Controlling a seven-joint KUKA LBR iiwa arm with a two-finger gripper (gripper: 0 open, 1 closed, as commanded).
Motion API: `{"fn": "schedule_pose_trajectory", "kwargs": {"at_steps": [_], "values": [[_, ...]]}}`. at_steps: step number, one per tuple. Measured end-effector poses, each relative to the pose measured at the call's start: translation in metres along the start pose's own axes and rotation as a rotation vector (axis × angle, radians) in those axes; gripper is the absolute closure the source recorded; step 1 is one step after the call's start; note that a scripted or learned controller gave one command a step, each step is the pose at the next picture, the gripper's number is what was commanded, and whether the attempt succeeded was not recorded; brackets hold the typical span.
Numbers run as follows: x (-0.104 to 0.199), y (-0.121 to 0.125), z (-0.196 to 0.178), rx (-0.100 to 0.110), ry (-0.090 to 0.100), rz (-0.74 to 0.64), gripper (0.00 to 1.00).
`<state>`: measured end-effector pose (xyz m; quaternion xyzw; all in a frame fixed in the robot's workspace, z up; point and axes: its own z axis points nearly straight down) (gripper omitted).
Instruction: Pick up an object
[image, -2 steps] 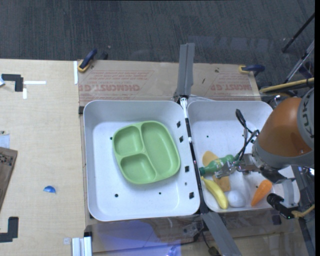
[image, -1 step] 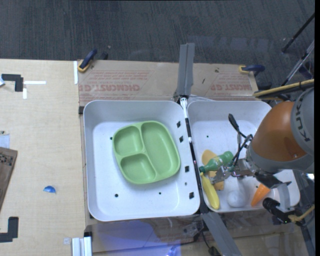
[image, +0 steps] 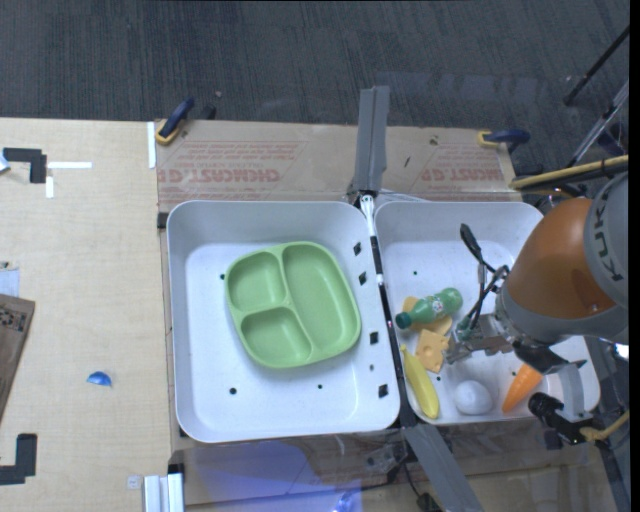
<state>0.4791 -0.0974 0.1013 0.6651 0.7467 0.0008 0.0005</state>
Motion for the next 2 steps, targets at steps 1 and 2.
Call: {"fn": "schedule_pose_trajectory", "kwargs": {"at_steps": [1,2], "values": [[-0.0008,0.0006,-0.0085,0.0,0.0,0.004,1.0],[-0.0008,0.0006,-0.0085,0.0,0.0,0.003,0.0]]}}
